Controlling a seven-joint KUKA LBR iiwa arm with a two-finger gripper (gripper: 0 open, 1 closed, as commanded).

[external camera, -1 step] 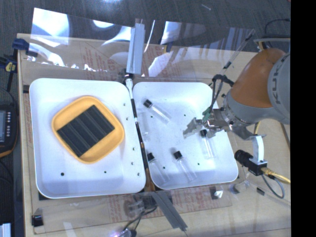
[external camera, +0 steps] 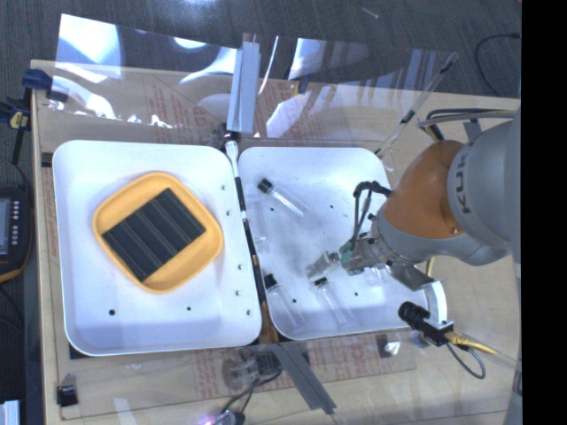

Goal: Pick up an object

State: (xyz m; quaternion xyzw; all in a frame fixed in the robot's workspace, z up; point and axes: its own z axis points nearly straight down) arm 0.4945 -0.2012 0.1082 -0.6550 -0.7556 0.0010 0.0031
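My gripper (external camera: 339, 258) is low over the right bin (external camera: 354, 162), near the middle of its floor. Just to its left lies a small clear vial with a black cap (external camera: 319, 281), close to the gripper tip; whether they touch I cannot tell. Another clear vial with a black cap (external camera: 276, 195) lies in the bin's upper left part. A small black cap-like piece (external camera: 270, 282) rests by the bin's left wall. A clear tube (external camera: 330, 305) lies near the front wall.
The left bin (external camera: 71, 317) holds a yellow pad with a dark ribbed top (external camera: 158, 230). A divider rail (external camera: 247, 237) runs between the bins. The grey and orange arm (external camera: 443, 206) covers the right bin's right side.
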